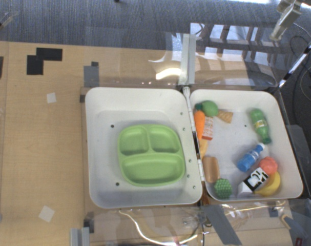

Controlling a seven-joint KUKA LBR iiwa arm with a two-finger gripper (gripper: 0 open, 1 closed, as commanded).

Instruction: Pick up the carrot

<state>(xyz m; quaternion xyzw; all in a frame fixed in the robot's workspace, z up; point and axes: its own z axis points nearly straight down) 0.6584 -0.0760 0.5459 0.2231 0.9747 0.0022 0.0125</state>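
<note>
The carrot [199,123] was lying in the right bin [237,99], hugging the left wall, with a green lime-looking thing [210,107] just above it and a small red-and-white packet [208,128] right beside it. The left bin [101,137] held a green divided plate [151,154]. The gripper [284,15] was way up in the top right corner, well apart from the carrot; I couldn't tell its state.
</note>
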